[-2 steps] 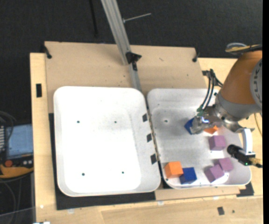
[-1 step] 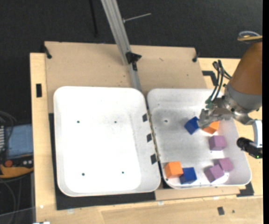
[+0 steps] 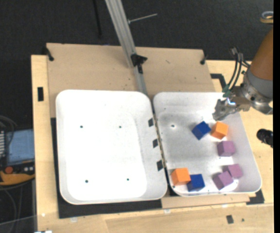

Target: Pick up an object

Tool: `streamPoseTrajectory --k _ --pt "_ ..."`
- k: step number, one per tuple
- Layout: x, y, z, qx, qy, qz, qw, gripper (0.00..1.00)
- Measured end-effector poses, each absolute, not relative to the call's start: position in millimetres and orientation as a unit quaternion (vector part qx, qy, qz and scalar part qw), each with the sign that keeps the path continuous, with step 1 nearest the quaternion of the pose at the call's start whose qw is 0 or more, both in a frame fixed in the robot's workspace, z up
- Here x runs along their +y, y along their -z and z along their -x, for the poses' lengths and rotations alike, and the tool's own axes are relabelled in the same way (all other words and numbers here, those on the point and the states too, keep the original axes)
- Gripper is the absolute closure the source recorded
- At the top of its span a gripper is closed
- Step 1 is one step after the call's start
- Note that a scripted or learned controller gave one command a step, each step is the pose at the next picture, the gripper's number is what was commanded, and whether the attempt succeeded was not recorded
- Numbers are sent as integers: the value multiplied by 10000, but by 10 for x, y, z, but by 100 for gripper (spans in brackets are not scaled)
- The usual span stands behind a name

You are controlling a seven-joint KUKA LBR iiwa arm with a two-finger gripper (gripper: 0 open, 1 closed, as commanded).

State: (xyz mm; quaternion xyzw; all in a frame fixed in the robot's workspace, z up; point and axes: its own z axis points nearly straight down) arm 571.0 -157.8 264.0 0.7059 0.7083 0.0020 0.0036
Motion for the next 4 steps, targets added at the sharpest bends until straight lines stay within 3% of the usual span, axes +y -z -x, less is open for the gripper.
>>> streamPoseTrajectory --k 4 --pt "268 -2541 -5720 7091 5 -7051 -4 100"
